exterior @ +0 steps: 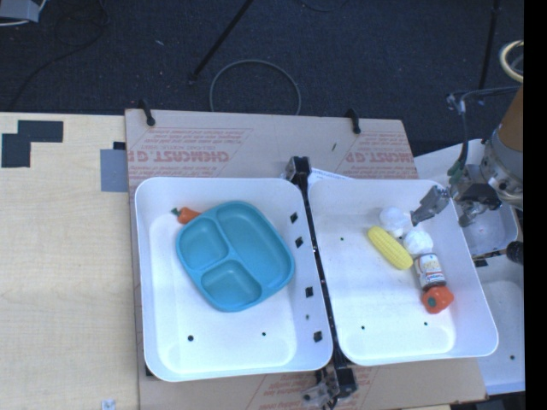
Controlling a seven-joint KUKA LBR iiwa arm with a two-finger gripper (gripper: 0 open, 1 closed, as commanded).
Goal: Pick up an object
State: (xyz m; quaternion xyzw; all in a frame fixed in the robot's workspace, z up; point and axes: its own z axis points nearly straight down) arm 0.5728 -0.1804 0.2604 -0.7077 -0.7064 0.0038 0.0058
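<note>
In the right bin (402, 340) lie a yellow corn cob (390, 248), two white lumps (407, 229) and a small bottle with an orange cap (432, 284). They are clustered toward the bin's far right. My gripper (448, 210) hangs over that bin's far right rim, just right of the white lumps. It is open, with nothing between its fingers. The left bin (222, 348) holds a blue divided plate (233, 254) and a small orange toy (185, 215) at the plate's far left corner.
A black divider (309, 263) with clips runs between the two bins. Both bins rest on a cardboard sheet (256, 143). A light wooden bench top (60, 263) lies to the left. Cables cross the dark floor beyond.
</note>
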